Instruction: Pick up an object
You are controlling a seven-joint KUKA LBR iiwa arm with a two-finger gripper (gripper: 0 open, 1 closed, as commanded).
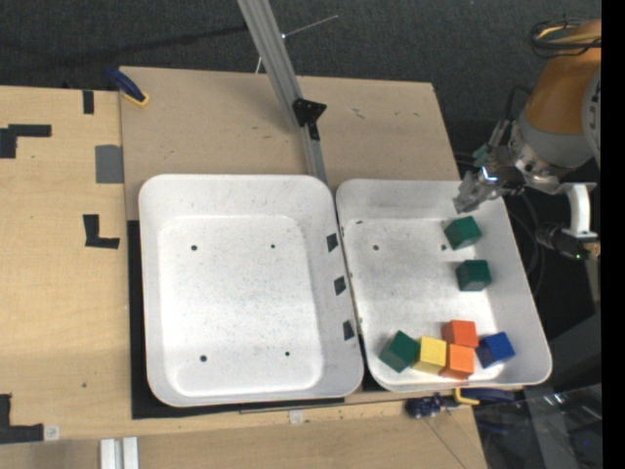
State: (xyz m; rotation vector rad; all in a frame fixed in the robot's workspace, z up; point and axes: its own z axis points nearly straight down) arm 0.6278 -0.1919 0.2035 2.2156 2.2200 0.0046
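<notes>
Small dark-green wooden-looking cube [463,232] sits tilted in the right white plastic bin [391,213], near its far right corner. Gripper [473,193] hovers just beyond the cube; finger spread: cannot tell. Likely light, rigid, non-fragile; pinch across opposite flat faces.

Blocks [444,348] in right bin [391,208], claw [471,192] above far corner

1. A wooden bench [59,301] carries black tape marks [96,231] and a grey patch [108,163] at nine o'clock.
2. A slanted metal pole [276,52] with a black clamp [309,112] stands at twelve o'clock.
3. A blue-and-yellow clip [128,85] lies at eleven o'clock.
</notes>
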